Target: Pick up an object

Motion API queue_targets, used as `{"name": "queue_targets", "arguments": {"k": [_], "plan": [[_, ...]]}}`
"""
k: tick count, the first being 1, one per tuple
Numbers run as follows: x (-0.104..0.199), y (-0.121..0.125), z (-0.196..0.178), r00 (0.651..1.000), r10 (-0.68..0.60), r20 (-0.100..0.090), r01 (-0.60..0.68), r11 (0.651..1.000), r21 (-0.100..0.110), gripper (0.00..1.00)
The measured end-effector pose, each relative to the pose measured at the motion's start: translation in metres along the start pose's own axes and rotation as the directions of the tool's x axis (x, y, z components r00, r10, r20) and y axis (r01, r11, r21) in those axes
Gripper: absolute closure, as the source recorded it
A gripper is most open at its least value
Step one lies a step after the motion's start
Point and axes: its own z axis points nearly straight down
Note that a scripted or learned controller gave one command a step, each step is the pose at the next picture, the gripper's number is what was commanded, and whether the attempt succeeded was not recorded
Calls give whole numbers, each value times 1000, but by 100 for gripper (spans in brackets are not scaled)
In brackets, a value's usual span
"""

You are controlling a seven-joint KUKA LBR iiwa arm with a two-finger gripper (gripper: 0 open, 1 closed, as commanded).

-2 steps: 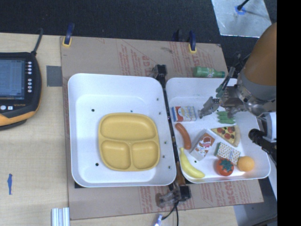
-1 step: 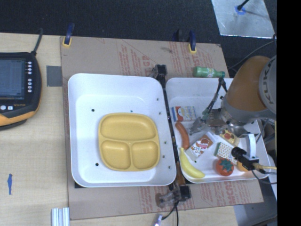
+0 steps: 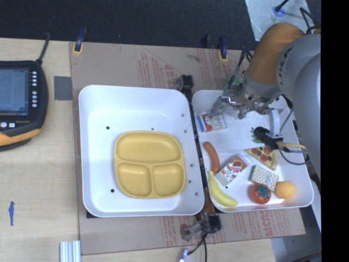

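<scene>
My gripper (image 3: 222,107) hangs over the back left part of the right bin (image 3: 240,207), at the end of the grey arm with the orange band (image 3: 272,48). Just below and left of it lies a small red, white and blue packet (image 3: 212,122). Further forward in the same bin are a brown sausage (image 3: 211,156), a yellow banana (image 3: 221,192), a small white carton with red print (image 3: 232,171), a pizza slice (image 3: 263,155), a green checked box (image 3: 264,176), a red tomato (image 3: 260,194) and an orange (image 3: 284,190). Nothing shows in the gripper's hold.
The left bin (image 3: 92,146) holds a yellow divided plate (image 3: 149,164). A control pendant (image 3: 19,102) lies on the bench at the far left. Clamps (image 3: 186,82) sit between the bins at the back and front. Black cabling (image 3: 267,137) hangs over the right bin.
</scene>
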Motion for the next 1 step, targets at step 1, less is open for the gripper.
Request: {"name": "queue_targets", "arguments": {"k": [1], "plan": [[13,-1,0,1000,0,1,0,1000,4,0]]}}
